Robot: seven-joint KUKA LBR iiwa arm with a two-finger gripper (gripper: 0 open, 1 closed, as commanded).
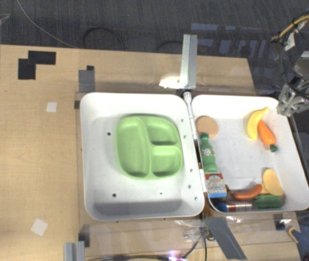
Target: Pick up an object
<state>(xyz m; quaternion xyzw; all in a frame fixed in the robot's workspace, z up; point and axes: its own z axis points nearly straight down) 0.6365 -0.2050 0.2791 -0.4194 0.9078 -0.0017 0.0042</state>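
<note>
A green divided plate point(148, 146) lies in the left bin point(97, 200). The right bin point(301, 192) holds a banana point(254, 122), carrot point(266, 134) and green bottle point(208, 156). My gripper point(293, 103) hangs over its far corner; I cannot tell whether my fingers are spread.

Single fixed overhead cam, angled down at bench point(29, 145), both bins point(89, 162) in frame, mid distance, floor along top.

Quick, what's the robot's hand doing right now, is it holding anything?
Hand: above the right bin's top right corner, with nothing seen in it; open or closed cannot be told.
</note>
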